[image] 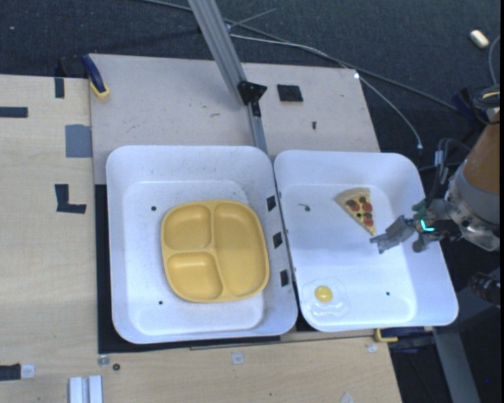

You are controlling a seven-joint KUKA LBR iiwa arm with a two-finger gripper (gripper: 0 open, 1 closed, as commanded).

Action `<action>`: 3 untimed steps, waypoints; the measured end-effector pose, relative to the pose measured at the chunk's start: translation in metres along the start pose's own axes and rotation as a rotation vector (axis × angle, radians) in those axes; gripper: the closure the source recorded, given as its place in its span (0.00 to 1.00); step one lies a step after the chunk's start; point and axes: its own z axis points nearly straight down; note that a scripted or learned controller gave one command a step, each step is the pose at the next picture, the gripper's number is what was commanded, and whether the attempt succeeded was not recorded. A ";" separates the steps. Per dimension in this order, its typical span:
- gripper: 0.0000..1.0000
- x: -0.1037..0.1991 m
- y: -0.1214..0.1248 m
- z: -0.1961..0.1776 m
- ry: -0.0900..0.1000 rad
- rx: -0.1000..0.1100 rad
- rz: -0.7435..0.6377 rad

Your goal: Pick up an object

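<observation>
Gripper [392, 240] near right bin's [403, 168] right edge, finger state unclear, arm cut off, pizza slice [358, 207] apart, fried egg [324, 297] at front edge.

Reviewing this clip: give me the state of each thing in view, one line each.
Pizza slice: lying flat in the right bin, not held.
Fried egg: flat near that bin's front edge, untouched.
Yellow divided tray: upright in the left bin, compartments bare.
Gripper: low over the right bin, beside the pizza slice, nothing visibly between its jaws.
</observation>
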 end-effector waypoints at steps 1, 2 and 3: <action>0.00 0.000 0.000 -0.001 0.000 -0.002 0.000; 0.00 -0.007 0.006 0.052 0.000 0.002 0.001; 0.00 -0.008 0.002 0.097 0.001 0.003 0.000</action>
